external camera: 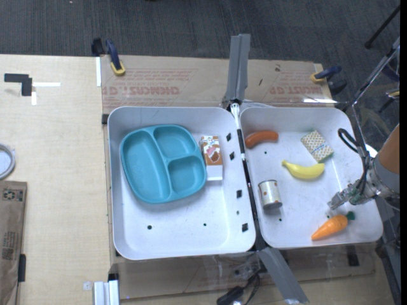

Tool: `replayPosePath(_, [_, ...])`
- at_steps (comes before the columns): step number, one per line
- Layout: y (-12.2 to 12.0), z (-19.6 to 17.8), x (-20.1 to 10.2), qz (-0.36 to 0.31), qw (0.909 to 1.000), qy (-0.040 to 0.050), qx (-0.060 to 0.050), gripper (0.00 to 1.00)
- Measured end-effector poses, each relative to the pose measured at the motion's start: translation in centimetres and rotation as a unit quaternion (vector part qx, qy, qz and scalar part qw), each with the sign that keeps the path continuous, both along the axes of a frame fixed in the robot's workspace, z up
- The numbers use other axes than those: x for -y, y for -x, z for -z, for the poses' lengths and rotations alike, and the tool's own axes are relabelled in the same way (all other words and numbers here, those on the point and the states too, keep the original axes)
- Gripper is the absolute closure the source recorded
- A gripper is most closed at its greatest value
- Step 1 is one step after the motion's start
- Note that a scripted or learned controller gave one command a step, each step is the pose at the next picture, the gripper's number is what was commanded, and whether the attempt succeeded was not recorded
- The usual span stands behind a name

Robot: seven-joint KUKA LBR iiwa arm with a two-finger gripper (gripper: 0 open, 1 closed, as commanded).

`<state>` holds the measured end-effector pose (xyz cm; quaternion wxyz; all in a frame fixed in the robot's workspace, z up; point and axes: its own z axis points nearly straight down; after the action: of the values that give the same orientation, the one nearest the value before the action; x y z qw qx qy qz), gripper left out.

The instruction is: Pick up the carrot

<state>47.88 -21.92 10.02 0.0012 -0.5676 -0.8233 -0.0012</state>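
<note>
Gripper (342, 197): low over the right bin's near right corner, reaching in from the right edge; fingers (336, 200) too small and blurred to judge their spread, so whether they are parted or closed cannot be told; nothing visible between them.
Carrot (330, 228): orange with a green top, lying flat on the floor of the right bin (292, 237) near its front right corner, tip pointing left; just below and left of the gripper, apart from it.
Banana (304, 169): yellow, mid right bin, curved.
Can (271, 194): silver, on its side, left part of the right bin.
Sausage (261, 138): orange-red, far left corner of the right bin.
Sponge (317, 145): patterned block, far right part of the right bin.
Divided plate (163, 164): blue, three compartments, in the left bin (178, 240).
Small box (212, 152): printed carton, touching the plate's right edge.
</note>
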Motion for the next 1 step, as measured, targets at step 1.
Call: replayPosePath(1, [0.01,0.0,0.0,0.0,1.0,-0.0001,0.0,0.0])
